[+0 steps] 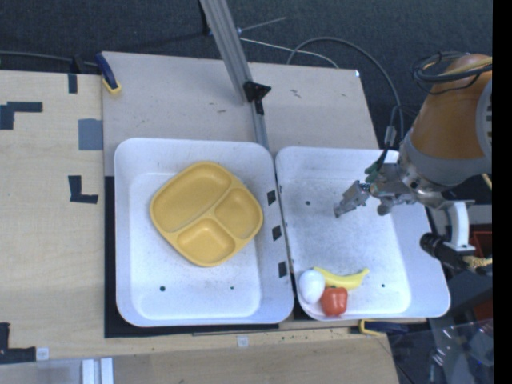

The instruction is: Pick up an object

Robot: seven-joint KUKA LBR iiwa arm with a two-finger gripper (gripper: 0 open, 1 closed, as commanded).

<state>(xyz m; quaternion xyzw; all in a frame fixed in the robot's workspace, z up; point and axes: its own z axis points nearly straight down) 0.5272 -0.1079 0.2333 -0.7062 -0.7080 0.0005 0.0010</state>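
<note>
Three small pickable items sit below your jaws, well apart from them: white egg, yellow banana, red pepper, bunched touching in the right bin's near corner, likely slid there. Jaws hang over bare floor; spread or clenched, you can't tell. Yellow tray lies far left.

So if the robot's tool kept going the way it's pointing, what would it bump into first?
Probably the bare white floor of the right bin. The tool points down and left, well short of the banana, though depth is hard to judge.
</note>
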